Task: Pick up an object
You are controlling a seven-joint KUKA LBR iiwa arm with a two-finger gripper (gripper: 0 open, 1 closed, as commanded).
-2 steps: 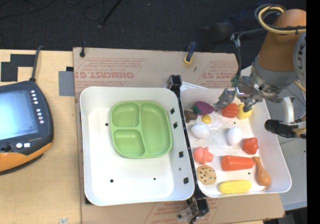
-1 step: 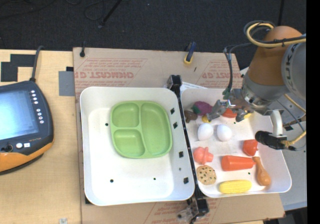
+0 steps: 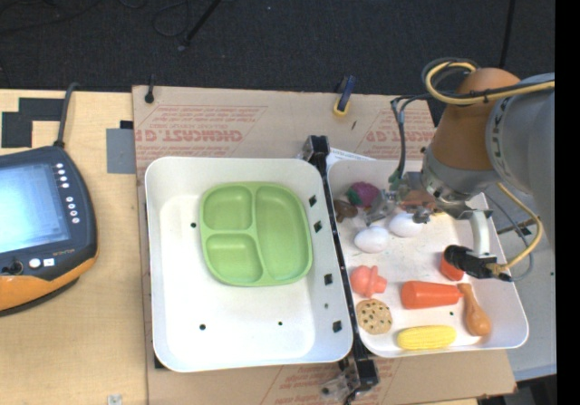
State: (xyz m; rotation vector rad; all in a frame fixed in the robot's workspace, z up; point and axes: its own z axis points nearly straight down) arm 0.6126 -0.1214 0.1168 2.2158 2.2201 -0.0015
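Note:
My gripper is low over the back of the right bin, under the grey arm with its orange band. Right beneath it lies a white egg, with a second white egg just to the left. A purple and green vegetable and a small brown piece sit to the gripper's left, near the bin's back left corner. Nearer the front are a pink piece, an orange carrot, a cookie, a yellow corn cob and a brown drumstick.
The left bin holds a green divided plate. A black divider runs between the two bins. A teach pendant with a screen lies on the bench at far left.

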